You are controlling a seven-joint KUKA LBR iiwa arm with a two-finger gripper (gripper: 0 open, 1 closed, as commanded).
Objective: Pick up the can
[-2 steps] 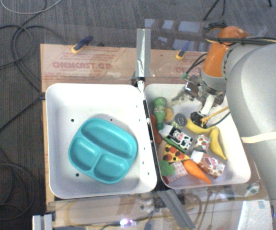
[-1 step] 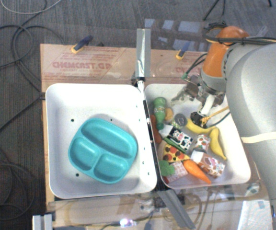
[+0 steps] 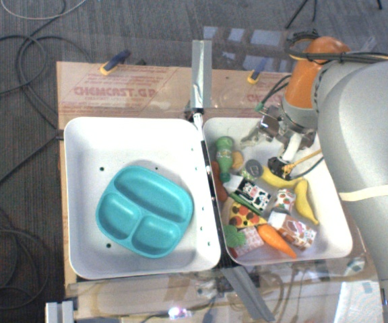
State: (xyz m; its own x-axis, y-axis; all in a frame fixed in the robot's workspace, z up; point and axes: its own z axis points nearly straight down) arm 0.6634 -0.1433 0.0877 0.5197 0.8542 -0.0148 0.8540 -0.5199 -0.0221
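Note:
The can looks like a small dark grey round lid seen from above, in the upper middle of the right bin. My gripper hangs over the back of that bin, just above and to the right of the can. It is open, with nothing between its fingers. The orange band of the arm rises behind it.
Toys crowd the can: a green item to its left, yellow bananas to its right, a black-and-white box in front, and a carrot nearer the front wall. In the left bin lies a teal divided tray.

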